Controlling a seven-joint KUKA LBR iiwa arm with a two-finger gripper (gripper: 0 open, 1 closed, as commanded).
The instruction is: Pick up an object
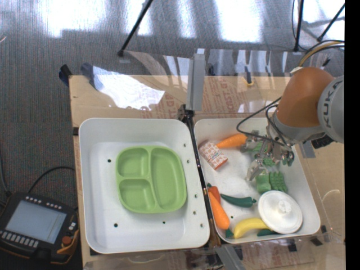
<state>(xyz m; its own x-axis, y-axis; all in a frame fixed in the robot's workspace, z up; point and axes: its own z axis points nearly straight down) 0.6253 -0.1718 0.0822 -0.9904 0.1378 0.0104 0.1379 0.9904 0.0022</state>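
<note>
My gripper (pixel 260 170) is low in the right bin (pixel 310 198), near its middle, with the grey arm and orange band (pixel 301 97) above it. Its fingers look open, with nothing seen between them. Just below and to the right of the tips lies a green ridged toy (pixel 271 182). An orange carrot (pixel 230 141) lies to the upper left of the gripper, and a small printed carton (pixel 214 154) lies to its left.
The right bin's front part holds a white round lid (pixel 280 211), a banana (pixel 249 226), a green pepper (pixel 239 201) and a second carrot (pixel 219 208). The left bin (pixel 95 151) holds a green divided plate (pixel 151 179). A tablet (pixel 34 224) sits on the floor at left.
</note>
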